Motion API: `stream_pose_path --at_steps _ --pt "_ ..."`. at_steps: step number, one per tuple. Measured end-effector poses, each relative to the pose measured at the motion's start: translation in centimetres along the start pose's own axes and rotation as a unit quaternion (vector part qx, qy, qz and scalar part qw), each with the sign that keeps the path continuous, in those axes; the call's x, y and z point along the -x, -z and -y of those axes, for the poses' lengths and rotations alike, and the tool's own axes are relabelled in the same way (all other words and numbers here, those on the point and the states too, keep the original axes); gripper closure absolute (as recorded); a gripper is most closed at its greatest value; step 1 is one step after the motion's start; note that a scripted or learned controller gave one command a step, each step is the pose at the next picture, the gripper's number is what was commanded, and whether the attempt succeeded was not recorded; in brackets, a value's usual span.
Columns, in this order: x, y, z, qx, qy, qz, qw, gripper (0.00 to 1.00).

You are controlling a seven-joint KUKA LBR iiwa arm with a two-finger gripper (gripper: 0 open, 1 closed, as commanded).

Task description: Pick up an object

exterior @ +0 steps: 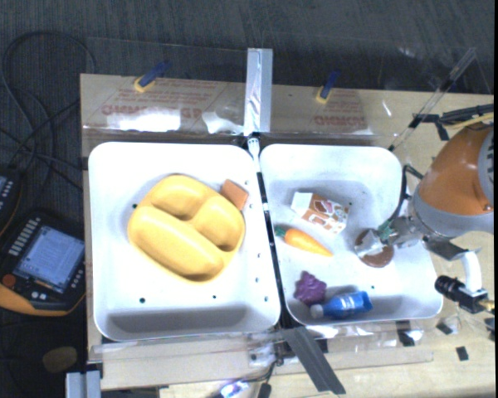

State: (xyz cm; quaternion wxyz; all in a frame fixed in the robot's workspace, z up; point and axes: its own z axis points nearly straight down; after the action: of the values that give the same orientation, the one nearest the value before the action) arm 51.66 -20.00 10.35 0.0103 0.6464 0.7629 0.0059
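The right bin [332, 160] holds a small white and orange carton [319, 211], a toy carrot [305, 240], a purple grape bunch [310, 288], a blue bottle [346, 303] lying on its side, and a brown round piece [373, 250]. My gripper [383, 237] reaches in from the right, low at that bin's right side, right over the brown piece. Whether it touches the piece cannot be told. The left bin [116, 305] holds a big yellow banana bunch [187, 225] with a small orange block [234, 193] at its upper right.
The orange and grey arm [461, 189] hangs over the right bin's right rim. A metal divider post [259, 89] stands at the back between the bins. A pendant with screens [33, 259] lies on the floor at the left. Clips [152, 75] hold plastic sheeting behind the bins.
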Motion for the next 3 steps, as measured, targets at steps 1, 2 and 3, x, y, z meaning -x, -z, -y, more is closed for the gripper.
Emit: stream_pose_path --at_steps 1,2,3 --pt "-13.35 8.05 0.97 -0.013 -0.079 -0.003 0.9968 1.0" --pt "-13.33 8.05 0.98 -0.014 -0.079 -0.004 0.9968 0.0" --pt "-13.4 8.84 0.93 -0.015 -0.078 -0.004 0.9968 1.0"
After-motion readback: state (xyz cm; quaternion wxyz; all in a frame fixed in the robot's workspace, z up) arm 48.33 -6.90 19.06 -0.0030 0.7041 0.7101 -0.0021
